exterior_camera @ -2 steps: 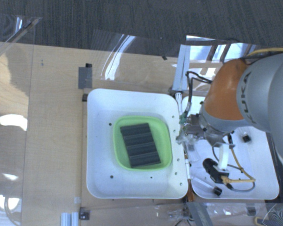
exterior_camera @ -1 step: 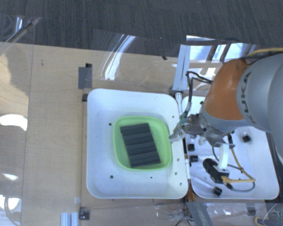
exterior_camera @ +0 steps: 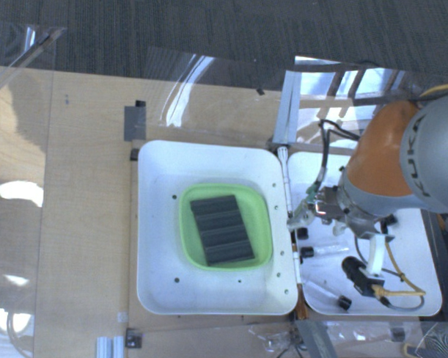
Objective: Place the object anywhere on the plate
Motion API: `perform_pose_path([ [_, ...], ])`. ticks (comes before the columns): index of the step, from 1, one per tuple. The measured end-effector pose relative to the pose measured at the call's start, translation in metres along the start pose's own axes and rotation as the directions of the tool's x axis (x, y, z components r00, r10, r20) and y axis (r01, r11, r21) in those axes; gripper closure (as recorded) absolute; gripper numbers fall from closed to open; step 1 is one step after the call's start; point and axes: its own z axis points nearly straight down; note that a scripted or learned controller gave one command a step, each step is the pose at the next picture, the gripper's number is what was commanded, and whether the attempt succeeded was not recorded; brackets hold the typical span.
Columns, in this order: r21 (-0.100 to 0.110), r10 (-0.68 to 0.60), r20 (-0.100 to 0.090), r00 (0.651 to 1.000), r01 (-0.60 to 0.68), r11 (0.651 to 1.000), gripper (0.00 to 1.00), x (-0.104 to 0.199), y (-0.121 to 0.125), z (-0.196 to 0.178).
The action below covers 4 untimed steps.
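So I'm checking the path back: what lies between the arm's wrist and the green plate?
In the camera view, the raised white walls where the two bins meet lie between the wrist and the green plate, which holds the dark ridged object.

My own wrist and arm (exterior_camera: 401, 159) cover most of the right bin (exterior_camera: 411, 291), and my arm runs off the picture's right edge. The small dark bits (exterior_camera: 306, 252) beside the bin's left wall are too small for me to name.

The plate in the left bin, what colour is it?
Light green; the plate holds a dark grey ridged block, seen clearly in the camera view.
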Motion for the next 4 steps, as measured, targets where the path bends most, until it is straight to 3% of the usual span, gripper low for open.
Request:
perform_pose_path([
  [1,-0.001,-0.023,-0.001,1.0,0.023,1.0,0.0,0.044,0.029,0.0],
  [2,-0.001,0.03,0.0,1.0,-0.03,1.0,0.0,-0.013,0.032,-0.001],
  [3,-0.001,0.05,0.001,0.999,-0.05,0.999,0.0,-0.097,-0.002,-0.005],
  [4,-0.003,0.074,0.002,0.997,-0.074,0.997,0.0,-0.152,-0.009,-0.061],
])
